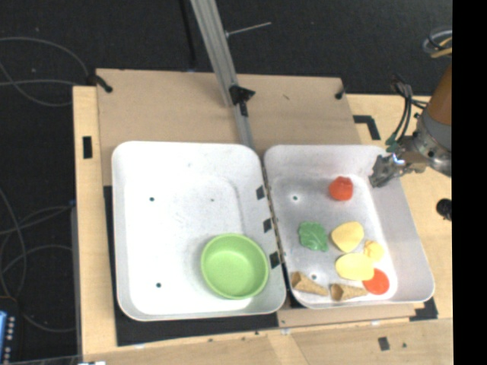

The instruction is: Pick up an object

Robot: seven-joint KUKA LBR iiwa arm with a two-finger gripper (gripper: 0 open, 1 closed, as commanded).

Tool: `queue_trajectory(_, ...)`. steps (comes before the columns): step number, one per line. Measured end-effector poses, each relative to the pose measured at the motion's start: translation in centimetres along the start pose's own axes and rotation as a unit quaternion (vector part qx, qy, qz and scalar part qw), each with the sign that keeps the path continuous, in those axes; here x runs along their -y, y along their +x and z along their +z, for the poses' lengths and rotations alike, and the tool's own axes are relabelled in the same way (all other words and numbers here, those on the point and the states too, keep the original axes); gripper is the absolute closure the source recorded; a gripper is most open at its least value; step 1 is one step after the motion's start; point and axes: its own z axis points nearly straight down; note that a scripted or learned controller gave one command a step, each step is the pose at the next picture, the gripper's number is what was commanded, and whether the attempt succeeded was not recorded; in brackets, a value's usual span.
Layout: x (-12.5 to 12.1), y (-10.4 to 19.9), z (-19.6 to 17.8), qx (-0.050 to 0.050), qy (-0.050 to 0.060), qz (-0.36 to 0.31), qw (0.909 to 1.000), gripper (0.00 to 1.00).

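Camera view is showing the gripper (pixel 383 170) hanging over the upper right rim of the right bin (pixel 304 166), at the end of the arm (pixel 434 139) that is reaching in from the right; nothing is sitting between its tips, and how wide it is set I cannot tell at this size. The step in hand is looking like the approach, with no object chosen by contact yet. The nearest candidate is the red round piece (pixel 342 188), lying just to the left of the gripper and apart from the rest, so it is seeming the easiest pick: the next move is calling for a short shift left and a descent straight onto it. The green leafy piece (pixel 312 236) is lying near the bin's middle, while the yellow pieces (pixel 351 251) are crowding together lower down, touching or nearly so, which is leaving little room for tips to slip between. The right bin's wall is running close beside the gripper, so a descent here is risking the rim. The left bin (pixel 167 181) is holding a green bowl (pixel 233 265) near its lower edge.
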Motion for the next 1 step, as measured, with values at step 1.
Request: queue_trajectory(1,-0.11,-0.07,-1.23,-0.001,0.002,-0.001,1.0000,1.00)
